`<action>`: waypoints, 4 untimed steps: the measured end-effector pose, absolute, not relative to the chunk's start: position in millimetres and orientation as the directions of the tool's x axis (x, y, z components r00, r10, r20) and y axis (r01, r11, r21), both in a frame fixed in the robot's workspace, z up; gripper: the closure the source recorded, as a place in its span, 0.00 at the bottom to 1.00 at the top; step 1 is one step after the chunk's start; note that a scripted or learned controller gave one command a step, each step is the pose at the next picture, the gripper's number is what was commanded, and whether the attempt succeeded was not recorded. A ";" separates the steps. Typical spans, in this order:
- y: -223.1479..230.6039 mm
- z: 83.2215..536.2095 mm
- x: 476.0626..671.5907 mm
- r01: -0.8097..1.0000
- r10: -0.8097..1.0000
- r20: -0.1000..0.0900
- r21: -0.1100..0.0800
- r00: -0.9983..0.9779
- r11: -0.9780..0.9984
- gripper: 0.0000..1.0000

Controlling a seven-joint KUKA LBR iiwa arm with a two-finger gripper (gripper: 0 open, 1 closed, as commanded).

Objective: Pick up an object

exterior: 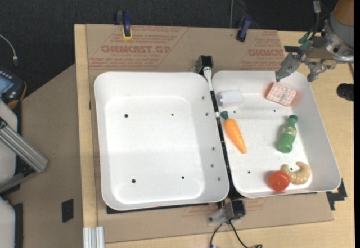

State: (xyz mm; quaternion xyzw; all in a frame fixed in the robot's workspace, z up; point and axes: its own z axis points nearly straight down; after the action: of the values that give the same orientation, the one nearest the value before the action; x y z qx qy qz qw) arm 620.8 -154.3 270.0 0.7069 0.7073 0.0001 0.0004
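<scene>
The right bin (315, 129) holds an orange carrot (235, 134) near its left wall, a green bottle (287, 134), a red tomato (278, 181), a tan croissant (300, 173), a pink-and-white packet (280, 94) and a small white block (230, 97). My gripper (295, 74) hangs above the bin's far right corner, just beyond the pink packet. Its two fingers are spread apart with nothing between them.
The left bin (112, 145) lies beside the right one, on a cardboard sheet (169, 44) held by two clamps at the far edge. A black divider with brackets runs between the bins. The arm comes in from the upper right.
</scene>
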 end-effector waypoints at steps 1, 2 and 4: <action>-212.7 167.1 614.0 1.000 1.000 0.000 -0.009 0.005 -0.005 0.00; -164.6 80.0 572.9 1.000 1.000 0.004 -0.007 0.001 -0.001 0.00; -183.4 108.6 596.3 1.000 1.000 -0.002 0.006 -0.006 0.006 0.00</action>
State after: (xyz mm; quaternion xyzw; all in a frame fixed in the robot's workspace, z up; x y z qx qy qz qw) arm 596.3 -183.4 108.6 0.7048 0.7094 0.0017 0.0028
